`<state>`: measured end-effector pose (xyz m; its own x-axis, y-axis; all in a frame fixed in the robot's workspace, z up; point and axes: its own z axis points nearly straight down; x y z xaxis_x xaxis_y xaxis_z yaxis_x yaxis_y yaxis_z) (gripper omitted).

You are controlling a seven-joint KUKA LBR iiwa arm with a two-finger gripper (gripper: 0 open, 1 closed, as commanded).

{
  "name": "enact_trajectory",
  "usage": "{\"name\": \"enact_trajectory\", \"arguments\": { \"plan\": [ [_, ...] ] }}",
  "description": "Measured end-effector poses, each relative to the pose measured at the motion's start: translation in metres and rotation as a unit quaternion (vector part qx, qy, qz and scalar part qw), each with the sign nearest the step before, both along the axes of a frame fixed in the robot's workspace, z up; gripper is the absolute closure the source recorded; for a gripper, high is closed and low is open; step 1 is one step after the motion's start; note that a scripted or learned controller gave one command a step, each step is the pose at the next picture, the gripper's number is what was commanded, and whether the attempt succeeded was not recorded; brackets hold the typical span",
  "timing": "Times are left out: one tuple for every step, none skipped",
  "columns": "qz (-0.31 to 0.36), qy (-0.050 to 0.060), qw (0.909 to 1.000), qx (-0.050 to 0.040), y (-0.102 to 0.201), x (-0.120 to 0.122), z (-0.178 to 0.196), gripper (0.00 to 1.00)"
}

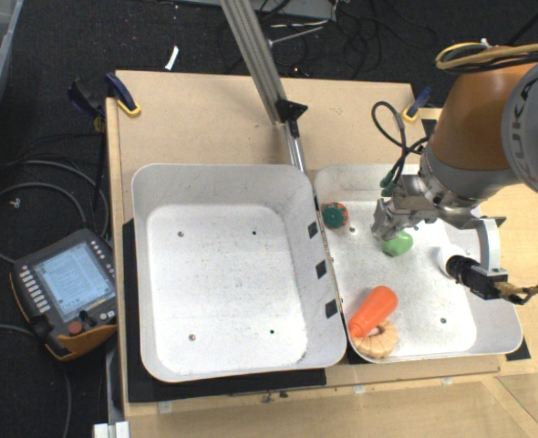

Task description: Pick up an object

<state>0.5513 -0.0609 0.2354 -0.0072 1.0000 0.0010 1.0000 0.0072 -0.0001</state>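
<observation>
The gripper (395, 229) hangs low in the right bin (451, 336), right over a small green object (398, 243) that peeks out beneath it; I cannot tell whether it is grasped. Left of it, near the bin's left wall, sits a small green and red ball (335, 214). At the near edge, an orange carrot-shaped toy (374, 309) lies tilted, touching a tan bread-like piece (379, 339). The left bin (223, 272) sits alongside.
</observation>
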Motion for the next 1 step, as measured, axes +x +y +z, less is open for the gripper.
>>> {"name": "enact_trajectory", "arguments": {
  "plan": [
    [0.001,0.000,1.0000,0.0000,0.0548,0.0164,-0.0106,1.00]
  ]
}}
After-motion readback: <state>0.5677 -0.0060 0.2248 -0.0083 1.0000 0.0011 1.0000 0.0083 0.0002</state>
